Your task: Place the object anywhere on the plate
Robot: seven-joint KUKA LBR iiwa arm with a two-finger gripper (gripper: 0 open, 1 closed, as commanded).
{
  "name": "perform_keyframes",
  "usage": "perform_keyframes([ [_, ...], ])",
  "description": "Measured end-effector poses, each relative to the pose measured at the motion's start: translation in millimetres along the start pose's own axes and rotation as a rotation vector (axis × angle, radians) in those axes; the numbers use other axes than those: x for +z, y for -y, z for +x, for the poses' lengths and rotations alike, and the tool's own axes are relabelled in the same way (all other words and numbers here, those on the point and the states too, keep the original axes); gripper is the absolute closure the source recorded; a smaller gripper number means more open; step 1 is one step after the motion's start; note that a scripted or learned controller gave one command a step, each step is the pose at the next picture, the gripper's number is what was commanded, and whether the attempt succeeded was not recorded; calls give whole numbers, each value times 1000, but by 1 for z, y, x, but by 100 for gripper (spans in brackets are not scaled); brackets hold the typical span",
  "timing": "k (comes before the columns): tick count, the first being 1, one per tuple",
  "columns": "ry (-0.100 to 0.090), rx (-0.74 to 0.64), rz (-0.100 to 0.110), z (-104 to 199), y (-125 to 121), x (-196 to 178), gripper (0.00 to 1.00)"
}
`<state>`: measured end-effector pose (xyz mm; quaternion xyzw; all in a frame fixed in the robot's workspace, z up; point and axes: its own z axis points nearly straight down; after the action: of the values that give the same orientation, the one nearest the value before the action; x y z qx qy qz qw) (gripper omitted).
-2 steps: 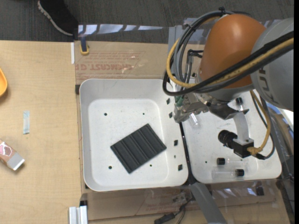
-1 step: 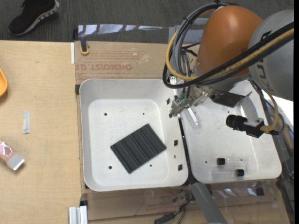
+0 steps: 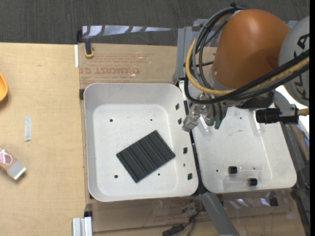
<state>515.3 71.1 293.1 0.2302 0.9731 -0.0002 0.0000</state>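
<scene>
- Reaching in from the right, grey arm [image 3: 295,48] with big orange band [image 3: 248,48] hangs over the seam between the two white bins.
- Gripper [image 3: 203,118] sits low at the top-left corner of the right bin [image 3: 275,151], just beside the divider; fingers too small and cluttered by cables to read, cannot tell if wide, narrow or holding anything.
- Yellow and black cables [image 3: 202,58] loop around the orange band down to the wrist.
- Left bin [image 3: 93,132] holds a dark ribbed plate [image 3: 145,156], lying flat, turned at an angle, in the lower-middle of the bin, apart from the walls.
- Plate top looks bare, nothing resting on it.
- Right bin has a clear, hard-to-see object [image 3: 241,181] with small black parts near its front edge, well apart from the gripper; shape unclear.
- Task object not between the fingers as far as visible; which item it is, cannot tell for sure.
- Wooden bench [image 3: 39,82] to the left carries a small grey strip [image 3: 27,129], a red-white eraser-like piece [image 3: 11,164], and an orange thing [image 3: 2,87] cut by the left edge.
- Cardboard [image 3: 128,65] lies behind the left bin.
</scene>
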Motion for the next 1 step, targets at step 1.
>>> perform_keyframes([
  [1, 1, -452, -1, 1, 53, -8, 100],
])
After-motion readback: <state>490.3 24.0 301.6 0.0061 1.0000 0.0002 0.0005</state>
